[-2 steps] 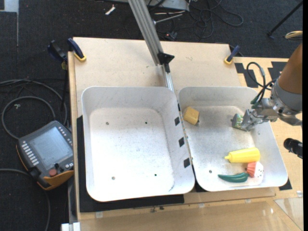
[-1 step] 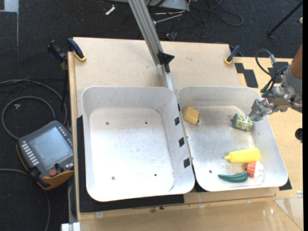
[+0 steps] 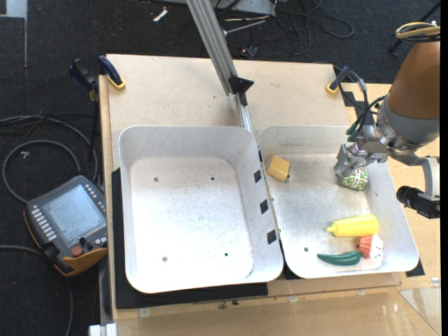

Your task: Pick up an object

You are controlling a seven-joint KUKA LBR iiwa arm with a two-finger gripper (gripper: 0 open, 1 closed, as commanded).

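Note:
My gripper hangs low over the right bin, near its right wall. Directly beneath it, and touching or nearly touching it, lies a small green-and-white speckled object. The gripper body hides the top of that object. A yellow block rests near the bin's left wall. Toward the front lie a yellow bottle-shaped toy, a green pepper and a red-and-white piece.
The left bin sits beside the right one, and their walls meet along a ridge with black clips. A slanted metal pole ends at the back of that ridge. A teach pendant lies off the bench to the left.

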